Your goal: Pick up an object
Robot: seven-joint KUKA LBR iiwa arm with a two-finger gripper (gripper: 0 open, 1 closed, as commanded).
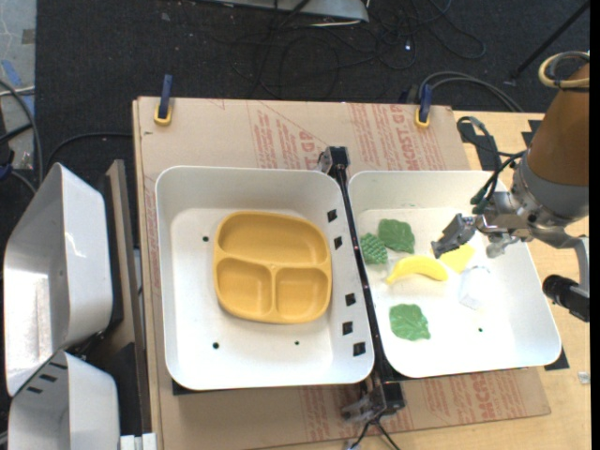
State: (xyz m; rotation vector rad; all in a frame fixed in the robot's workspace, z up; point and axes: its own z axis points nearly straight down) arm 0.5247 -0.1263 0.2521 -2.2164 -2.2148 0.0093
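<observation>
**Camera view: gripper low over right bin, beside the yellow pieces**

Camera view, slanted down on 2 shallow white bins side by side on a cardboard-topped bench. The left white bin holds a yellow plastic divided tray w/ three compartments, lying flat near the bin's centre.

The right white bin holds the loose items. A dark green leafy piece lies toward the far left of the bin floor, w/ a lighter green ribbed piece just left of it, close to the divider between bins. A yellow banana-shaped toy lies about mid-bin, nearer than those two. Another green leafy piece sits near the front, apart from the banana. A small clear/whitish object lies right of the banana; can't make out what it is.

The grey arm w/ orange band reaches in from the right. Its two-finger gripper sits low over the bin, just far-right of the banana. A small yellow block-like piece is right at the fingertips; whether the pincer is spread or closed, or actually grasping that piece, can't tell from this angle.
</observation>
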